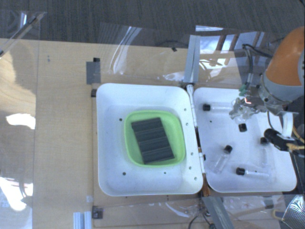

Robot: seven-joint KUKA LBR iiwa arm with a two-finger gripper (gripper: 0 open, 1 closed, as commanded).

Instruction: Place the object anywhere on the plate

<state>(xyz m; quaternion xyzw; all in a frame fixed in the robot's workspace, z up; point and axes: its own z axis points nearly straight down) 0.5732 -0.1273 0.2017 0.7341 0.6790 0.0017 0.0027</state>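
Where the left bin [109, 142] holds its load, a green plate [129, 142] sits near the middle, and a dark ribbed block [152, 140] lies flat on it, slightly turned, well inside the plate's rim. The right bin [209, 175] touches the left one along a hinged seam and carries several small clear vials with black caps: one [211, 108] at the far left, one [222, 157] near the middle, one [251, 172] lying toward the near edge, and a loose black cap [242, 127] between them.

Above the far part of the right bin hangs the tool [244, 107], below the grey arm with its orange band [286, 61]. It is small and cluttered with cables and glare, so whether it is wide, narrow or holding anything cannot be told.

Both bins rest on a pale wooden worktop [52, 128], with dark ribbed flooring [143, 4] beyond its far edge. Clear plastic sheeting [138, 51] lies over the worktop and throws bright reflections, which blur the far rims of the bins. The arm is cut off at the right edge, and a black-and-yellow part [279, 140] beside the bin is too partial to identify.
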